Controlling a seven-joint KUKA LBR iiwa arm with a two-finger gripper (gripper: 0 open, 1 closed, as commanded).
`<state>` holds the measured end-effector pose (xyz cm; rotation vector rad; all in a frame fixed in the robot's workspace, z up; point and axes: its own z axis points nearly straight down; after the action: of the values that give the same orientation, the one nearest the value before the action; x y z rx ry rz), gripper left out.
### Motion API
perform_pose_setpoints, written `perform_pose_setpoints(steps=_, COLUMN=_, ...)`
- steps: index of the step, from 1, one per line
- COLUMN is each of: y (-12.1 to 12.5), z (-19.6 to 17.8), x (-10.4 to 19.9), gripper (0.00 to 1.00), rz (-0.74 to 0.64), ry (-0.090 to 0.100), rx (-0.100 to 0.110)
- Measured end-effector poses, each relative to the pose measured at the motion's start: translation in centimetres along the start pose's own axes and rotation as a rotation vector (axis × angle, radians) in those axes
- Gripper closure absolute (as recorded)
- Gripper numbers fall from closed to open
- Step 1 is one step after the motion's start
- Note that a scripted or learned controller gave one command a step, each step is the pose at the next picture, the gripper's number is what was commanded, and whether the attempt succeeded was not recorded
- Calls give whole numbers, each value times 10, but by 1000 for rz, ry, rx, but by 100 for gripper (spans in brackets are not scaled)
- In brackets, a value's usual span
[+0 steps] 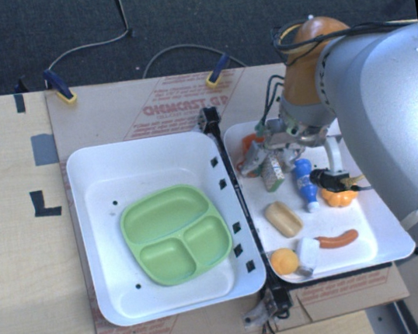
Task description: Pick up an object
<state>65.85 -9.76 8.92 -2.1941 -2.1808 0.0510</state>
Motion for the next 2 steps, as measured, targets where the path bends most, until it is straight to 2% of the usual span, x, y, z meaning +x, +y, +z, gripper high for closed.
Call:
perform_pose_setpoints(steps=1, y=2, z=3, x=-6, gripper=0, rz=-3, ry=11, rx=3)
perform_pose_setpoints(steps=2, y=-2, z=-4, x=-6, gripper=100, rz=-4, ry=10, rx=17)
